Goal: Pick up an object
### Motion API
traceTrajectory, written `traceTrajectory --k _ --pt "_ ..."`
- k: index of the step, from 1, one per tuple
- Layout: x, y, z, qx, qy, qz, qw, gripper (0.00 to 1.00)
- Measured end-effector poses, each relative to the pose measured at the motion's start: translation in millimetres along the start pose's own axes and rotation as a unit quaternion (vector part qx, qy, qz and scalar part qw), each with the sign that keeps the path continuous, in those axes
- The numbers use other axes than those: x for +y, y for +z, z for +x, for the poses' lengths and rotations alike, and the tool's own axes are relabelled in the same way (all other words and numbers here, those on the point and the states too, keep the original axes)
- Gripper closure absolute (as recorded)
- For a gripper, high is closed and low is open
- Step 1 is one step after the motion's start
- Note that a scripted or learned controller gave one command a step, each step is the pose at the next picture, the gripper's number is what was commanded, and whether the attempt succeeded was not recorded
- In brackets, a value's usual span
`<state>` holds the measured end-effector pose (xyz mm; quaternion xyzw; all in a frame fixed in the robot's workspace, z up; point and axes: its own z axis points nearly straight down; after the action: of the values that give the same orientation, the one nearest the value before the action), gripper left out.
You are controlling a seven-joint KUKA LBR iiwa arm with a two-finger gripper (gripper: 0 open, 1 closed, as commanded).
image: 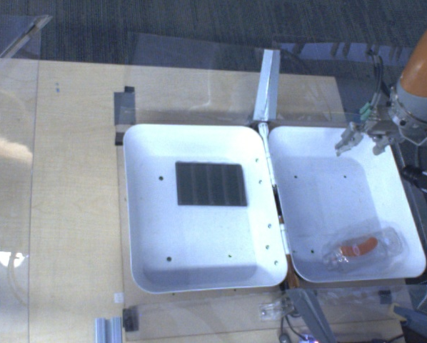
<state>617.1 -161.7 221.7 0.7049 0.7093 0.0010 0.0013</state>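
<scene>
Above the right bin's point(299, 266) far edge, the gripper point(362, 141) hangs with its two fingers spread apart, nothing between them. The bottle point(360, 249), clear with an orange part inside, lies on its side near that bin's near right corner, well apart from the gripper. The left bin point(138, 191) holds a dark ribbed pad point(211, 184).
</scene>
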Motion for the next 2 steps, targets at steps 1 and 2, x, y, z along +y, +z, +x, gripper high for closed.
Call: traceTrajectory --k 1,2 --pt "-88.8 1.4 -17.9 0.000 0.023 -0.001 0.9997 0.00" --pt "-126.2 131.7 -20.8 -0.002 -0.024 -0.006 0.9997 0.00"
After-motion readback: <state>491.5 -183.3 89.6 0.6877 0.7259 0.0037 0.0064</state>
